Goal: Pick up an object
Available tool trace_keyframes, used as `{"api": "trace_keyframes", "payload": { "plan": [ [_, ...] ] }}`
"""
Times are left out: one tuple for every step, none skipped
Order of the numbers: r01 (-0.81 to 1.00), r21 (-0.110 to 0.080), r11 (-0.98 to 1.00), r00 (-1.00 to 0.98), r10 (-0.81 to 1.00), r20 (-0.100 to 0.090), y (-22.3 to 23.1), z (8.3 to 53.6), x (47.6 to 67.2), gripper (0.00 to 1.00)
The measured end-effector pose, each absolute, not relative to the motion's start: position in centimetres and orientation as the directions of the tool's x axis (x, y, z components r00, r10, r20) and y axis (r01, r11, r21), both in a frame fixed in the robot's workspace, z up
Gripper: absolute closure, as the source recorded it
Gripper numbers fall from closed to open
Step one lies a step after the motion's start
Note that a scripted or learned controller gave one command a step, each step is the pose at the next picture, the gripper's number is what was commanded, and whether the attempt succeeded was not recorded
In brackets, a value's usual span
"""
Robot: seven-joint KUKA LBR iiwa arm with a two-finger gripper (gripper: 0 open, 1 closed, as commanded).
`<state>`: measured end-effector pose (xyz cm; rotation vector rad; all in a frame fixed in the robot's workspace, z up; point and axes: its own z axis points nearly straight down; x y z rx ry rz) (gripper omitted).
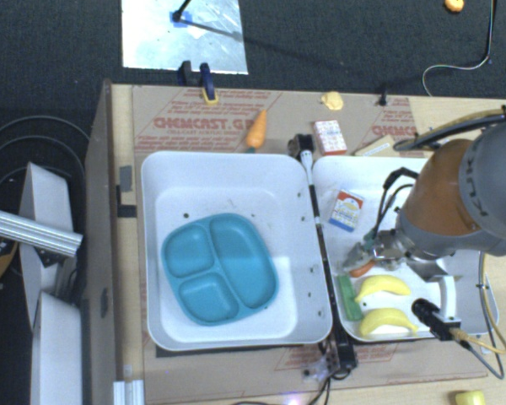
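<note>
Closest in, the lower banana (386, 321) lies along the near wall of the right bin (364, 178), with the upper banana (383, 286) just behind it, both yellow and curved the same way. Just left of them, a green piece (347, 296) lies lengthwise against the bin's left wall. Beyond the upper banana an orange piece (360, 270) sits on the bin floor, and the claw (369, 256) hangs right over its far end — whether the claw is spread or pressed together cannot be told from this angle. The grey arm (443, 201), orange band showing, reaches in from the right over this same bin. Farther back in the bin lies a small box (345, 210), white with blue and red print, apart from the claw. The left bin (194, 184) holds a blue divided plate (220, 267). Behind both bins, on the counter (202, 121), lie a carrot (255, 130), a small carton (329, 137) and — farther back — a yellow lump (332, 101).
</note>
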<state>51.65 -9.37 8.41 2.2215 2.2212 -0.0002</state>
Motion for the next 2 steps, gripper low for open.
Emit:
{"api": "trace_keyframes", "payload": {
  "plan": [
    [1.0, 0.004, 0.004, -0.004, 1.0, -0.001, -9.4, 8.5, 54.3, 0.0],
    [1.0, 0.003, 0.005, -0.005, 1.0, 0.0, -9.4, 9.5, 54.3, 1.0]
  ]
}}
